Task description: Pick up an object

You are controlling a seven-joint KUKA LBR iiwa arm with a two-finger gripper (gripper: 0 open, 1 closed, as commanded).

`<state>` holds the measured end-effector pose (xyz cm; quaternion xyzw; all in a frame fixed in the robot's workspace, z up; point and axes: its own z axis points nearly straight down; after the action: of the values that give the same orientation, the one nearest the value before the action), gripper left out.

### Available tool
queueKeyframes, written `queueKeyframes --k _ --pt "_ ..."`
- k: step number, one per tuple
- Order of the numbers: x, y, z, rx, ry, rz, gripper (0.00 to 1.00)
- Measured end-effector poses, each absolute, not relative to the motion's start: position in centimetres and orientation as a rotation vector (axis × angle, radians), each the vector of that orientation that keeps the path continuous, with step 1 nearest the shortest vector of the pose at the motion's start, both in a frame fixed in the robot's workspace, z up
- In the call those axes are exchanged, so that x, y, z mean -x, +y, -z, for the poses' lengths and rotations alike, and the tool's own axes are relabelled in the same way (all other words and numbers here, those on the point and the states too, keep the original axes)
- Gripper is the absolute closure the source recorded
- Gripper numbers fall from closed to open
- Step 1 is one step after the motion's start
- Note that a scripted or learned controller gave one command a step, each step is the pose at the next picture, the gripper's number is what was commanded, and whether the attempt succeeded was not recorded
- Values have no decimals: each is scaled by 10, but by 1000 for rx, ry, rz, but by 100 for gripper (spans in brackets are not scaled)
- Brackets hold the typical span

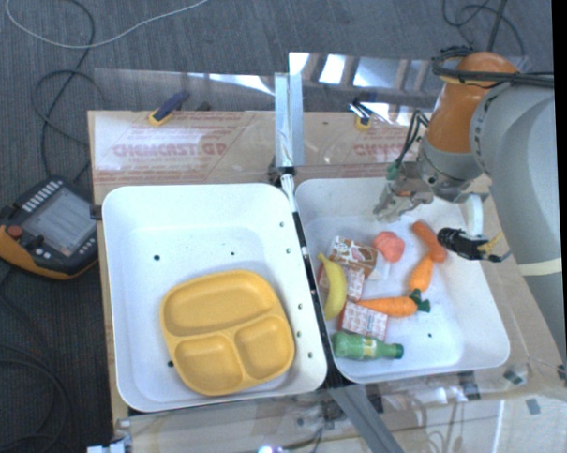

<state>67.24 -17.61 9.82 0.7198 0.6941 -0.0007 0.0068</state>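
Look in the right bin: your candidates sit in a loose cluster there, a yellow banana, a green bottle, three orange carrots, a pink piece and small red-and-white cartons whose print is too small to read. The gripper hangs over that bin's far edge, apart from all of them; you cannot tell how it is set. The left bin holds a yellow divided tray. Behind it, faint red lettering on the board is not legible.

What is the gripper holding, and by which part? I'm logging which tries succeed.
Nothing is held. The gripper hangs over the right bin's far end, nothing between its fingers; the toys lie below it.
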Motion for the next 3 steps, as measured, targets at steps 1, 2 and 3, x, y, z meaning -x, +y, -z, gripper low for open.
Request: queueKeyframes --k 1,2,3 --pt "-672 -176 -98 -2252 2171 3 0" --pt "-621 -210 -90 -1942 2455 -6 0" --pt "-556 -218 -93 -1784 2568 -19 0"
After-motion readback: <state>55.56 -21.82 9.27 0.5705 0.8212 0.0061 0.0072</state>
